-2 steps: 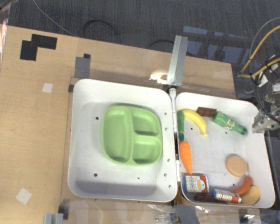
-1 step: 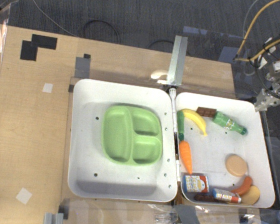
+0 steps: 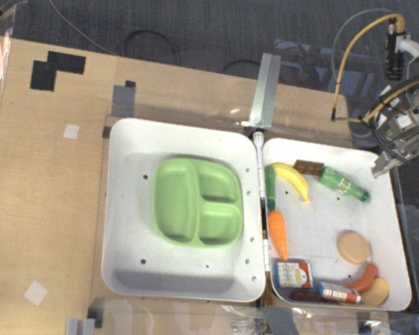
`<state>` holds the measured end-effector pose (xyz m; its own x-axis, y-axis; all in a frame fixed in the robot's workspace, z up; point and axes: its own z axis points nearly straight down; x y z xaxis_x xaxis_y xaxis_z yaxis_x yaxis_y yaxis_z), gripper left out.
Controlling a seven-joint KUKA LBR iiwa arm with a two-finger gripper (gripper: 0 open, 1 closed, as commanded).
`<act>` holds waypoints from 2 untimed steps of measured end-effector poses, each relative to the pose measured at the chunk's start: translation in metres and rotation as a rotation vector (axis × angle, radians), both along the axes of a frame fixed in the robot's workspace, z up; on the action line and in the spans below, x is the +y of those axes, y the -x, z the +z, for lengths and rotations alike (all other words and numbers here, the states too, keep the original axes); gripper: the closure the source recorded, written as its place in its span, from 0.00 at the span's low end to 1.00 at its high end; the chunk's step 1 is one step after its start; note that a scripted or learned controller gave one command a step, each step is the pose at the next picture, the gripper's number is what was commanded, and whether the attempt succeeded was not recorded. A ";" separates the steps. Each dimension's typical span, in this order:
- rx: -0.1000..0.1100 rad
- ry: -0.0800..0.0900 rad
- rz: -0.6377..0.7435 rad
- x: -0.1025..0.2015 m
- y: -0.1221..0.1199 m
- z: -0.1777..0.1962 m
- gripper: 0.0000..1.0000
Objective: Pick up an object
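The gripper [image 3: 384, 166] hovered over the right bin's [image 3: 403, 245] upper right corner, near the green bottle [image 3: 343, 184]; whether its jaws were spread, I cannot tell.

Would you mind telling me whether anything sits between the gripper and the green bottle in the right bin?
Nothing visible does. The gripper hangs over the right bin's far right corner, and the green bottle lies just left of it, with bare white floor between. The banana lies beyond the bottle.

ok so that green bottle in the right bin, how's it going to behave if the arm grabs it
The green bottle lies on its side, so a nudge would probably roll it. It looks like smooth plastic, likely slippery. It seems small and probably light.
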<state>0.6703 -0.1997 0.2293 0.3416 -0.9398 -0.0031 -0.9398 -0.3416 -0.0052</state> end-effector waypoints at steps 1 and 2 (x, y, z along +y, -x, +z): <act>-0.004 0.002 0.090 0.005 -0.001 0.042 1.00; -0.002 0.002 0.223 0.003 0.000 0.061 1.00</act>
